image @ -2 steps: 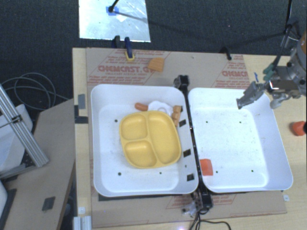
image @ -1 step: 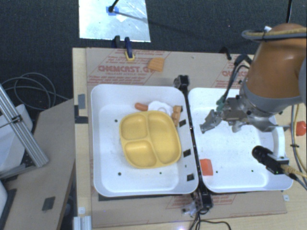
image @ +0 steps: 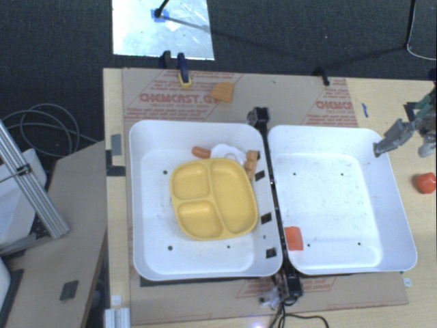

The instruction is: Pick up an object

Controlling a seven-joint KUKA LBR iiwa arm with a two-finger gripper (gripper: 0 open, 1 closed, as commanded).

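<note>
Camera view looks down on a bench (image: 136, 94) covered with brown printed cardboard, and two shallow white bins sit on it side by side. The left bin (image: 147, 183) carries a yellow divided tray (image: 213, 200) close to its centre. A small orange piece (image: 201, 152) and a white item (image: 227, 153) lie just behind the tray, and a tan piece (image: 251, 161) lies near the right wall of the bin. The right bin (image: 382, 244) carries one orange block (image: 293, 238) in its near left corner; I judge this block the easiest thing to pick, because it lies alone. The gripper (image: 390, 142) hangs above the far right corner of the right bin, well apart from the block; whether it is spread or pressed together I cannot tell. Dark carpet surrounds the bench, with a shiny sheet (image: 162, 19) behind it.
</note>
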